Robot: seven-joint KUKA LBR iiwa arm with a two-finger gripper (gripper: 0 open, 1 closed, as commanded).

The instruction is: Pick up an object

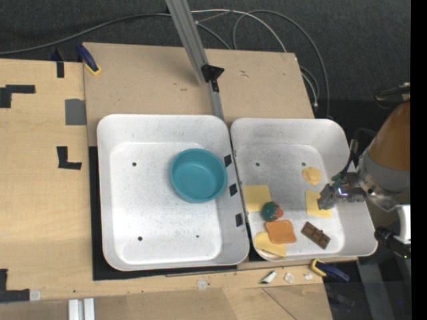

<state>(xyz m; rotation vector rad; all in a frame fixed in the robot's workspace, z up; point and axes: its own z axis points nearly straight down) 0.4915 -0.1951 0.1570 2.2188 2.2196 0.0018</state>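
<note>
Arm: grey KUKA arm [390, 155] with orange band enters at the right edge of the frame, wrist over the right rim of the right bin.
Gripper: gripper [330, 197] sits low at the right side of the right bin [280, 129], directly over the yellow block [316, 205]. Opening of the tool cannot be read at this angle; nothing is seen lifted or gripped.
Right bin contents: small yellow lump [311, 175] above the block; yellow square slice [257, 197] centre-left; green-and-red ball [271, 211] just below-right of that slice; orange piece [281, 231] below the ball, lying on a pale yellow piece [267, 247] at the bin's lower edge; dark brown chocolate bar [315, 235] at lower right, tilted.
Left bin: left bin [123, 179] holds a teal bowl [198, 175], upright, toward its right side.
Bench: wooden board [147, 79] under both bins; metal rod [190, 32] slants down from the top centre to the seam between the bins; cables [267, 25] at the upper right.
</note>
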